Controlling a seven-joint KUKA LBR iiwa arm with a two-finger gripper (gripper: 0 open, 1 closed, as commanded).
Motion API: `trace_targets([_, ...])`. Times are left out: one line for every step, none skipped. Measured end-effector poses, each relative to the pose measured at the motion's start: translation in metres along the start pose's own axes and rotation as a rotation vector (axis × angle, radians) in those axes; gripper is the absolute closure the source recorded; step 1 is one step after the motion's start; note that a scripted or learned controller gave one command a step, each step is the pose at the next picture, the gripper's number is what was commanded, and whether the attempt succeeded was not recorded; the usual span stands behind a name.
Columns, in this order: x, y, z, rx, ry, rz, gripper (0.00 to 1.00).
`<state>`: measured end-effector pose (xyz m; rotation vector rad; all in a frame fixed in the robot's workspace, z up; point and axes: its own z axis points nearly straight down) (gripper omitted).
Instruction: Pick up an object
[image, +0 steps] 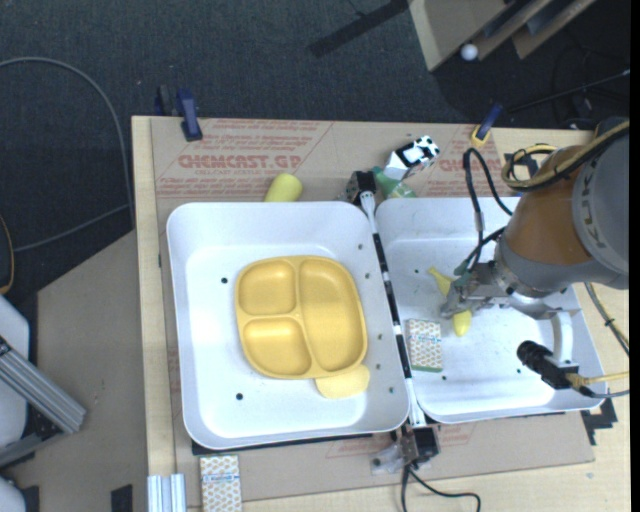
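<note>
Dark carpet surrounds the table (150, 300) bearing two white bins. Over the right bin (500, 395) the gripper (462, 300) is down among small yellow pieces (461, 322); whether it grips one, I cannot tell. At its seven o'clock lies a patterned packet (426, 346). At nine o'clock, the left bin (200, 330) holds a yellow divided plate (300, 316).

Two white bins (200, 300), one yellow divided plate (300, 315), one patterned packet (426, 347).
</note>
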<state>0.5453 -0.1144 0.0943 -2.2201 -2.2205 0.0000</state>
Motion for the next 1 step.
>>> trace_targets([0.0686,-0.0096,-0.0908,-0.003,0.000,-0.002,1.00])
